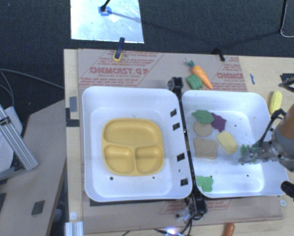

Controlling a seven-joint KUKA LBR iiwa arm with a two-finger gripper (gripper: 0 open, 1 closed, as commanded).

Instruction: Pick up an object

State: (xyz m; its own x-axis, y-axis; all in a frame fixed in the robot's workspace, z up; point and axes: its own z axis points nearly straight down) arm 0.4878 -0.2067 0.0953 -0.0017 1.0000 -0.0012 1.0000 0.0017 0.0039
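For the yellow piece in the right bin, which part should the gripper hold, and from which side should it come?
Probably from above, closing across the narrow width of the yellow piece. It lies flat and slanted; the tan slice sits close at its left, so the fingers should avoid that side.

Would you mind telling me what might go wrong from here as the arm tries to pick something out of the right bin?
The gripper sits low by a small green piece near the right bin's far side; so small a piece may slip out or never be caught. The yellow piece and the tan slice lie close beside it, so a sideways move might knock them. The bin wall is near, and the fingers could scrape it.
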